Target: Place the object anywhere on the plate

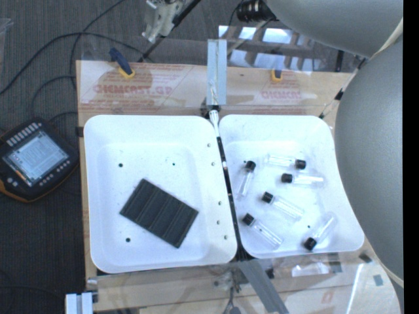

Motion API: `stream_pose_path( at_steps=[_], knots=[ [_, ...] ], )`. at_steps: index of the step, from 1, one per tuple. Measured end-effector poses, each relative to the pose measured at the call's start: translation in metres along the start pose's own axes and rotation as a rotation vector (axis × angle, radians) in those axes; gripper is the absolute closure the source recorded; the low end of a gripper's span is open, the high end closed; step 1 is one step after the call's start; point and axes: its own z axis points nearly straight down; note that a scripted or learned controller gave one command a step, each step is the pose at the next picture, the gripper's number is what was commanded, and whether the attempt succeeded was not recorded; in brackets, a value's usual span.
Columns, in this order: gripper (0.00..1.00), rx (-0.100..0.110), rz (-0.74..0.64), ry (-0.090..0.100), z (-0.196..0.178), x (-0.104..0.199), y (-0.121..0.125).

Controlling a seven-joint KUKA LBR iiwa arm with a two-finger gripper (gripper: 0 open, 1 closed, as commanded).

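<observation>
Tabletop (pixel 163 90): bears two white bins.
Left bin (pixel 105 136): dark ridged plate (pixel 158 212).
Right bin (pixel 314 136): six black-capped vials (pixel 283 205).
Hand: state cannot be told.

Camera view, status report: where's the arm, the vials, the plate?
Arm looming at right. Six vials loose in right bin. Dark plate flat in left bin, nothing on it.
</observation>
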Motion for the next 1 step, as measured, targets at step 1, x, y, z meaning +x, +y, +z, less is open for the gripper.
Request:
stream_pose_path(
  at_steps=[1],
  knots=[
    [1.00,0.002,0.000,-0.004,-0.0077,-0.0003,0.0017]
  ],
)
